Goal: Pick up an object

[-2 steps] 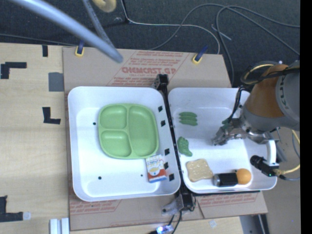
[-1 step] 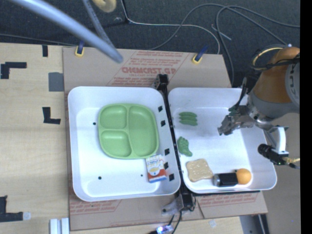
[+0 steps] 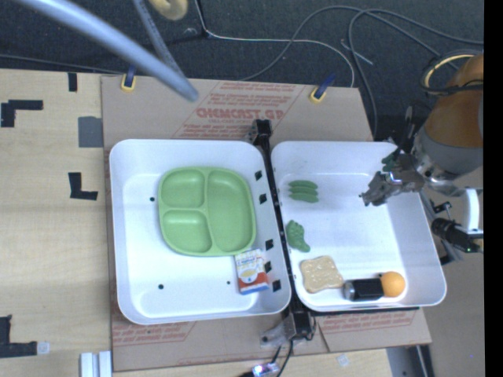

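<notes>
Tool (image 3: 376, 194) hovers over the right bin (image 3: 416, 234) near its far right wall, fingers slightly apart with nothing between them. Below lie a green pea pod (image 3: 303, 190), a green leafy piece (image 3: 298, 236), toast (image 3: 321, 273), an orange (image 3: 392, 284) and a black item (image 3: 362, 290). The left bin (image 3: 130, 234) holds a green divided plate (image 3: 207, 211) and a small carton (image 3: 251, 272).

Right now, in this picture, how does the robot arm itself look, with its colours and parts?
The arm is a thick, rounded body, grey with an orange band above the wrist. At its end sits a small dark metal claw with thin pointed fingers. Dark cables and fittings hang beside the wrist, and a yellow loop of cable curls above the orange part.
</notes>
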`<state>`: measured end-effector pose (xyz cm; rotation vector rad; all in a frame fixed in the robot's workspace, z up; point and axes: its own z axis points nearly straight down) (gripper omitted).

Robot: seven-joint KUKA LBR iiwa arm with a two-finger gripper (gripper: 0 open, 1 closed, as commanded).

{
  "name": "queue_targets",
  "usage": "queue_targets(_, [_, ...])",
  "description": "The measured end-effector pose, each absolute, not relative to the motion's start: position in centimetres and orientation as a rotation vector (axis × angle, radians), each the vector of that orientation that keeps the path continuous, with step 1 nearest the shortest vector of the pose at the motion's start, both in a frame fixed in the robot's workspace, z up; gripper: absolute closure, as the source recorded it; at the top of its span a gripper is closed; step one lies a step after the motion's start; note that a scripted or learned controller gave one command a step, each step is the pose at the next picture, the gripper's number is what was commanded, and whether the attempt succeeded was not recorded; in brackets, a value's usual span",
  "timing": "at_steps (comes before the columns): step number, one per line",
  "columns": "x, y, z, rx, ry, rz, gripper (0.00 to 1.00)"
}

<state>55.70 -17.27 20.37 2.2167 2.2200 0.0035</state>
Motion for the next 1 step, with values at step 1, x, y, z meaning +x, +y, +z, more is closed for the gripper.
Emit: queue_targets(1, [56.24,-12.50,21.53,2.216,2.228,0.003,1.00])
